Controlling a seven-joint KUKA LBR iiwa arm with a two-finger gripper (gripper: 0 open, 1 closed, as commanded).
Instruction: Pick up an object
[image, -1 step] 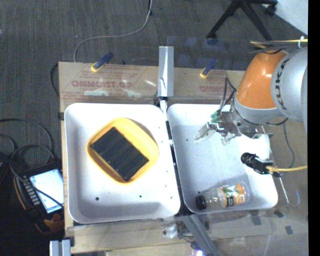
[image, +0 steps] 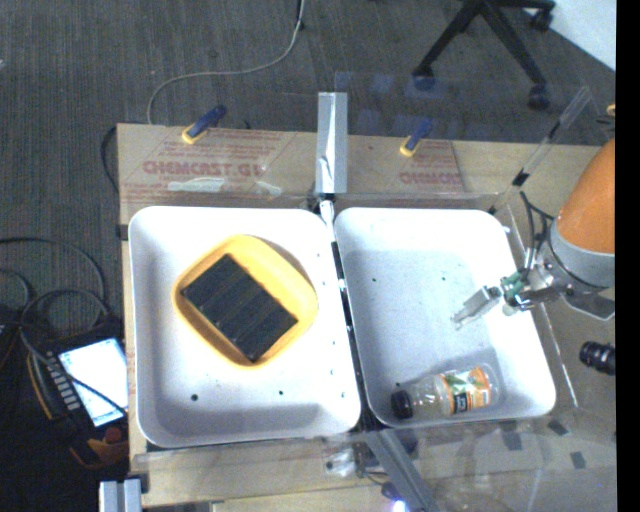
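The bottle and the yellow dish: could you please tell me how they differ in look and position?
The bottle is slim and clear with a dark cap and an orange label; the yellow dish is broad, with a dark ridged slab inside. The bottle lies on its side in the right bin, near its front edge; the dish sits mid left bin. Neither touches the gripper.
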